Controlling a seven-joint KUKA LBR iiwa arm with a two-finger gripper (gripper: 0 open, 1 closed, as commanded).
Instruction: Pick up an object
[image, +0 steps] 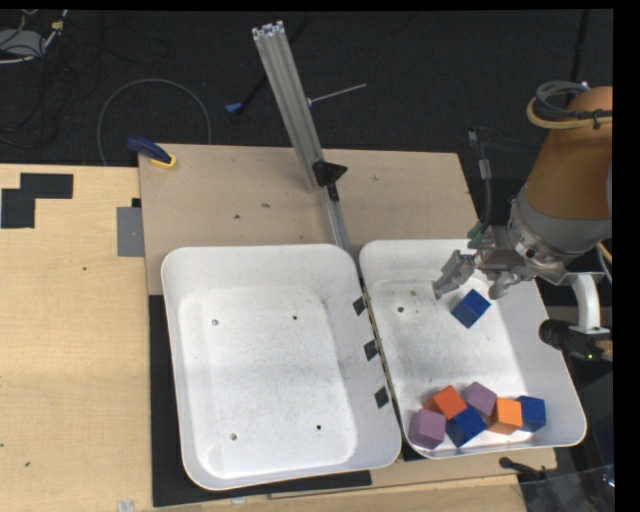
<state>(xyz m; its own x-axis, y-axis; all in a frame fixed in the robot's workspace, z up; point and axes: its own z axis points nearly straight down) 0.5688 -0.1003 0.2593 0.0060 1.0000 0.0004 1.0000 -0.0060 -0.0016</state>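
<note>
My gripper (473, 278) hangs over the far part of the right bin (420, 340), its two grey fingers spread open. A blue cube (470, 308) sits tilted just below and between the fingertips; it is not clamped by them. A cluster of cubes lies in the bin's near right corner: an orange cube (449, 401), a purple cube (481, 397), a second orange cube (510, 411), a blue cube (532, 411), another blue cube (465, 426) and a purple cube (428, 427).
The left bin (260, 360) lies beside the right one, joined by black clips (371, 349). A slanted aluminium bar (298, 115) rises behind the bins. The arm's orange band (570, 165) stands at the right.
</note>
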